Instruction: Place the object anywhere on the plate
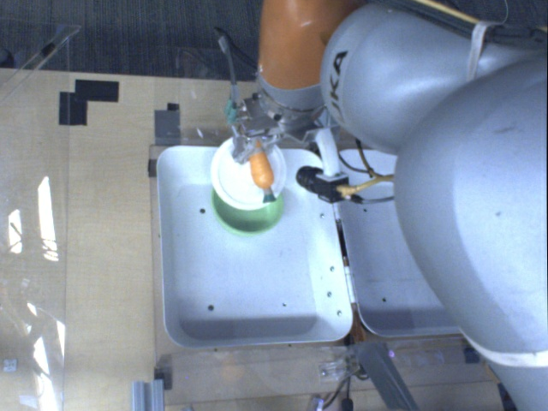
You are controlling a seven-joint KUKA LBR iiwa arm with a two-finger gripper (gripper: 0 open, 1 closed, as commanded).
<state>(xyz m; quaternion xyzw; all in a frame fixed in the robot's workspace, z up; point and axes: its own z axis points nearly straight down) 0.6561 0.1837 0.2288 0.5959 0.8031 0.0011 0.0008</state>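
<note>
The arm [445, 144] is the item nearest the camera: its large grey housing covers the right side of the view, with the orange band [295, 28] at the top centre. Below the band, the wrist leads down to the hand [254, 139], which hangs over the rear edge of the left bin [248, 289]. A black connector with a yellow cable [321, 182] projects from the wrist toward the divide between the two bins.

The carrot [262, 170], a small orange piece with a dark green tip at its lower end, sits just below the hand, over the white plate [231, 182]. The upper end of the carrot meets the fingers. Whether the fingers are clamped on it or standing apart cannot be determined from this view, nor whether the carrot rests on the plate surface.

The plate lies in the rear part of the left bin. A green rim [247, 219] shows along its front edge.

The right bin [390, 306] is touching the left bin and is largely covered by the arm. Both bins sit on the pale wooden tabletop [86, 272].
</note>
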